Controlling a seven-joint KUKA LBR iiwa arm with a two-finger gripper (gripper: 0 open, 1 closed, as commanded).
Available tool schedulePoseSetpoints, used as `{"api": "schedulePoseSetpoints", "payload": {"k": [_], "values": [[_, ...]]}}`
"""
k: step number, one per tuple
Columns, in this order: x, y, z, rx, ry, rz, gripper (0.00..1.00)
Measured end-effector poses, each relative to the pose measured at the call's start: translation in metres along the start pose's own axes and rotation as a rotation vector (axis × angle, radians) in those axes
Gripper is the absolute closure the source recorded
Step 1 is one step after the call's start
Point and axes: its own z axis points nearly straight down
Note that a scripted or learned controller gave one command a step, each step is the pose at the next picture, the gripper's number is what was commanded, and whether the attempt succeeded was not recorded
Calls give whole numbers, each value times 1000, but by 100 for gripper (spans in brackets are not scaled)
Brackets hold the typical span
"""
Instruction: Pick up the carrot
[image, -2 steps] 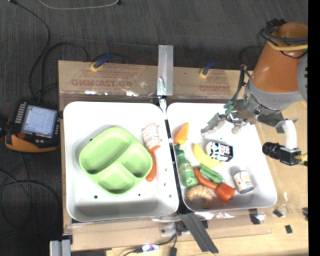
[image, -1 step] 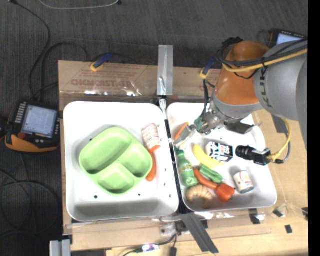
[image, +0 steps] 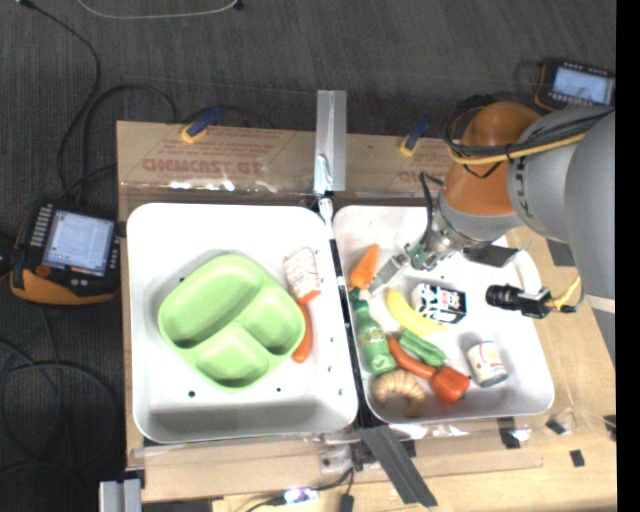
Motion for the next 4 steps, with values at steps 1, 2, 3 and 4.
{"api": "schedulePoseSetpoints", "payload": {"k": [1, 2, 3, 4], "values": [[0, -26, 22, -13, -6, 11, 0], [-21, 25, 23, -8, -8, -90, 0], [-29, 30, 22, 19, 1, -267, 0], [37, 56, -71, -3, 0, -215, 0]]}}
